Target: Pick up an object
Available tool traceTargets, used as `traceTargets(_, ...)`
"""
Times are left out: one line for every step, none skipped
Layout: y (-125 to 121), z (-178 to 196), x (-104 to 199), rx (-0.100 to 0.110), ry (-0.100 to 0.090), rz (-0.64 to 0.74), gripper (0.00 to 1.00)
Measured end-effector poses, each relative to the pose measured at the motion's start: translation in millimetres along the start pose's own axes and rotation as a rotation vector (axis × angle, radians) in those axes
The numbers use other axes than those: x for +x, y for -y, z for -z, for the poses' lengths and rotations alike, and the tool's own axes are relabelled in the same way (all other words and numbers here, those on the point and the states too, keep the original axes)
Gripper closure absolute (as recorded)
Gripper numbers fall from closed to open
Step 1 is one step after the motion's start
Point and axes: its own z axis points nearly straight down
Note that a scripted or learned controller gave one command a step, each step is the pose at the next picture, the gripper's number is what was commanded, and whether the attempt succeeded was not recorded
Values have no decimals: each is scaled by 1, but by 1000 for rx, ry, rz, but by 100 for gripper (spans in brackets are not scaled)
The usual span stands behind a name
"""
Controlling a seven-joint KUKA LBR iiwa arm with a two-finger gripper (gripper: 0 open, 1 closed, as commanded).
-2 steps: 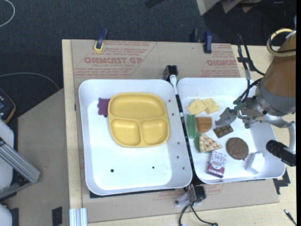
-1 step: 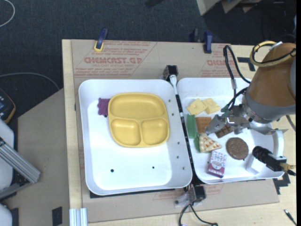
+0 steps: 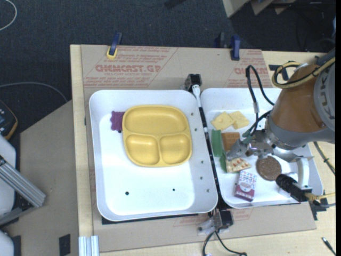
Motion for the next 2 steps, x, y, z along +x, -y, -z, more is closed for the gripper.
traceTargets(0,-46,1,-6,0,-1,0)
traceTargets(-2,-33,0,-12,3,0,100)
